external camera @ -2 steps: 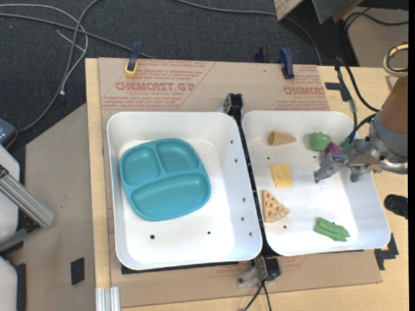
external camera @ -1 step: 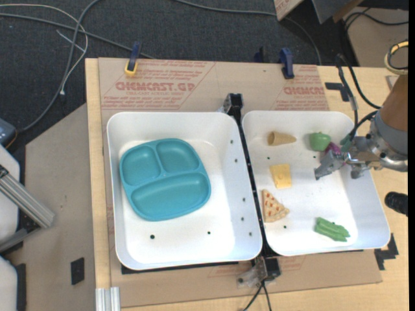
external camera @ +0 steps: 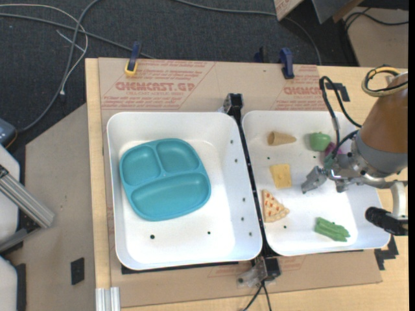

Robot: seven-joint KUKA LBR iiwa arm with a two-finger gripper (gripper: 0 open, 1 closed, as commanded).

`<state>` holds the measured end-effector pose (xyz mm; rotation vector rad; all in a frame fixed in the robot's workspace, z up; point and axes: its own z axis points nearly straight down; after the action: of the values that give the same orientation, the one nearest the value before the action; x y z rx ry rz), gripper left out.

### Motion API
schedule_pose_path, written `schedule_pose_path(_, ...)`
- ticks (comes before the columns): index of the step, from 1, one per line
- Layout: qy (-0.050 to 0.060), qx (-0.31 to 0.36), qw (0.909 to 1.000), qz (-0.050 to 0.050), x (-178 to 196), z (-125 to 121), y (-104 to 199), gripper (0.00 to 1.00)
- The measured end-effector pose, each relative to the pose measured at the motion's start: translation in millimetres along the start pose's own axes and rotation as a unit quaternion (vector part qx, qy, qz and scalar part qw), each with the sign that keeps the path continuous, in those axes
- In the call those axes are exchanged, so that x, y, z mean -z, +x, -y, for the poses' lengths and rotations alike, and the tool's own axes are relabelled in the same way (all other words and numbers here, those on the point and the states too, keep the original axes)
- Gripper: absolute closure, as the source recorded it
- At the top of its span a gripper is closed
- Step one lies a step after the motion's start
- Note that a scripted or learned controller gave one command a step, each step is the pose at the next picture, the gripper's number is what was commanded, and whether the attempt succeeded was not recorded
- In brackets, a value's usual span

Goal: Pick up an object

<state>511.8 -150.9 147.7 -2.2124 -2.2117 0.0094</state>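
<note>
Two white bins on desk, arm over the right one.
Pincer (external camera: 318, 179) hangs spread wide, gripping nothing, beside cheese slice (external camera: 281, 175); pizza slice (external camera: 274, 207) lies below-left, teal divided plate (external camera: 165, 177) in left bin (external camera: 123, 238).

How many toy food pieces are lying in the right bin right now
5: a cone at the far left, a green round piece beside it, a yellow square mid-bin, a pizza slice near left, a green vegetable near right. The arm may hide more.
</note>
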Motion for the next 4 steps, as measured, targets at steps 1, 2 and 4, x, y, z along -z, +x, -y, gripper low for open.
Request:
schedule_pose_path(1, -0.002, 0.0, 1.0, 0.0, -64.0, -1.1, 4.8, 0.0)
schedule_pose_path(2, -0.003, 0.0, 1.0, 0.001, -65.2, -1.2, 4.6, 0.0)
schedule_pose_path(4, -0.007, 0.001, 1.0, 0.003, 2.4, -3.5, 1.2, 1.0)
